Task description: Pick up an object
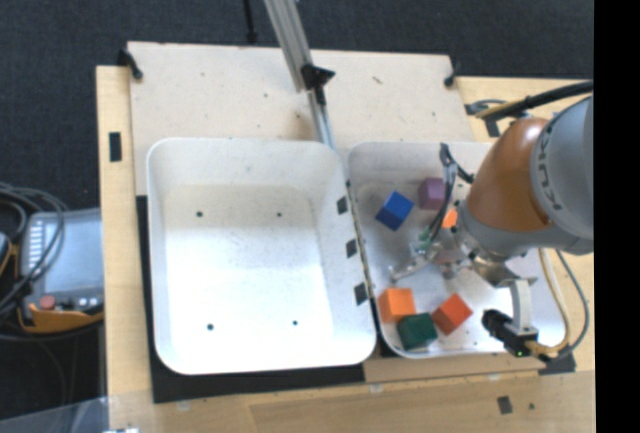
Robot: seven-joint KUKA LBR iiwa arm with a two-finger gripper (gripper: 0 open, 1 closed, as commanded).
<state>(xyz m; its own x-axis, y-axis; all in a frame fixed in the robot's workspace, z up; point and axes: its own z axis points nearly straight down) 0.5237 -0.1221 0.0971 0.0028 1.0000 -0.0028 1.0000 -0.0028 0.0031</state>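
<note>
The likeliest targets are the small blocks in the right bin [372,166]. A blue block [394,210] lies towards the bin's far left part, with a purple block [432,192] just beside it towards the far edge. Near the bin's near edge sit an orange block [398,302], a green block [417,330] touching it, and a red-orange block [452,313] close to both. Another bit of orange [450,218] peeks out beside the arm's wrist.

The gripper [432,256] hangs low over the middle of this bin, between the two groups; whether it is spread or closed I cannot tell, as the wrist covers it. Nothing can be seen held. To do the step well, I judge it should come straight down on a block standing free, such as the blue one, since the near trio is crowded.

The left bin [160,221] has only small dark specks on its floor.
</note>
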